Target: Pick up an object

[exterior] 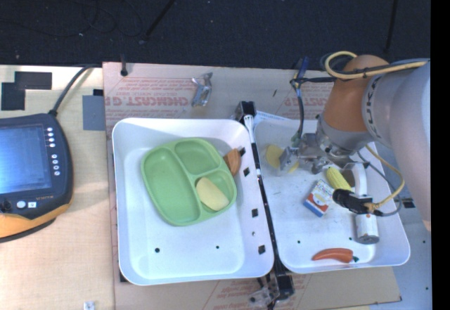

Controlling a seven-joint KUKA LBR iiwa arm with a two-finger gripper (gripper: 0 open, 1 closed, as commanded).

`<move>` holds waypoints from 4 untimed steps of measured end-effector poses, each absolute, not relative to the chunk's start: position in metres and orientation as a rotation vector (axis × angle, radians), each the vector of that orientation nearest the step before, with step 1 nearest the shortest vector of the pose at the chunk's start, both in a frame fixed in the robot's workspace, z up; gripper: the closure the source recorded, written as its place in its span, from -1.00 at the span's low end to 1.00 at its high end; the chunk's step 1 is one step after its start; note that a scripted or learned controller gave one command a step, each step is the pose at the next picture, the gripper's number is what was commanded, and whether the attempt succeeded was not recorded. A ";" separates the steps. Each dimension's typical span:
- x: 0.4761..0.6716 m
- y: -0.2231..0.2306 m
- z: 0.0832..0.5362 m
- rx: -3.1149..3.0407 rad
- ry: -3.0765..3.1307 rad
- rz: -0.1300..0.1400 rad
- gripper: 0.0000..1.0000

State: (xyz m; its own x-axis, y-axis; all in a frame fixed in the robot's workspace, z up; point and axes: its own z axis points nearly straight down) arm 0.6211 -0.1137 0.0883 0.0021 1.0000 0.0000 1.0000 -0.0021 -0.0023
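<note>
A small yellow block (273, 155) is seen in the right bin (394, 249), towards its far left corner and close to the wall shared with the other bin. The hand (295, 159) is lowered to the bin floor just to the right of the block, very near it. The block is seen beside the hand rather than within it, and whether the two touch cannot be told. Whether the hand is spread or pressed together cannot be told either, since it is masked by the wrist above it.

To the right of the hand, a yellow ridged piece (339, 177), like a corn cob, is laid at a slant. Just in front of it, a small blue, white and red box (318, 199) is found. A red chilli pepper (332, 255) is laid lengthwise near the front rim of the same bin, well apart from the hand.

The arm (348, 101) is brought in from the right, with its orange band above the wrist.

In the left bin (126, 245), a green divided plate (165, 182) is set, and a pale yellow rounded piece (212, 193) is held in its nearer right compartment. An orange piece (233, 159) is lodged between the plate's right edge and the bin wall.

Both bins are carried on a cardboard sheet (162, 87) on the worktop (84, 231). At the far left, a control unit with a screen (28, 168) is placed.
</note>
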 end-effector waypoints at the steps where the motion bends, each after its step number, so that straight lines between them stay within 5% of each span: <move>1: 0.645 -0.101 0.088 -2.220 -2.223 0.000 -1.00; 2: 0.644 -0.081 0.088 -2.219 -2.221 0.002 -1.00; 3: 0.605 -0.084 0.089 -2.221 -2.219 0.002 -1.00; 4: 0.645 -0.081 0.088 -2.221 -2.222 -0.001 -1.00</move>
